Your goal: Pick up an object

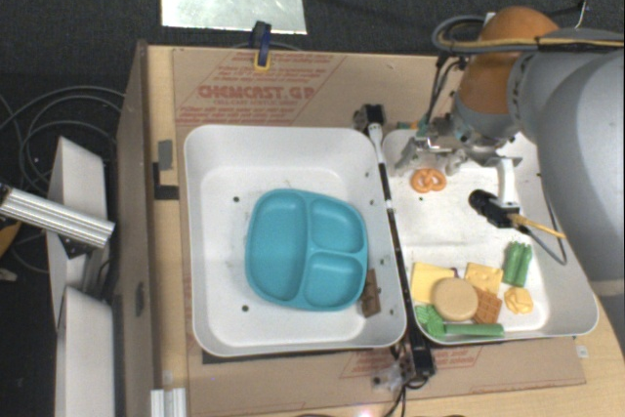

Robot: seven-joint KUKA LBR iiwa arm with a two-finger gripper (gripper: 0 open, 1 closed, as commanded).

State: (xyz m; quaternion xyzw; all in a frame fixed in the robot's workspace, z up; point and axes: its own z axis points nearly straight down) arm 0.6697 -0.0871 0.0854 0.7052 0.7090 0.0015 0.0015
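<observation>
Pretzel (428, 180), small, orange, twisted.

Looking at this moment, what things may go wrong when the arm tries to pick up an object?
The gripper sits just above the small orange pretzel, close to the right bin's far-left corner, so it may strike the wall. The pretzel looks thin and flat, so it may slip out. Other toy foods lie crowded at the near edge, where a grasp might catch two.

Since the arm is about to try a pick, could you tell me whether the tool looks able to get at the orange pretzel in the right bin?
Probably yes. The tool hangs just above the orange pretzel, which lies alone on the bare floor of the right bin, apart from the food pile toward the front. Nothing seems to block a straight descent.
</observation>
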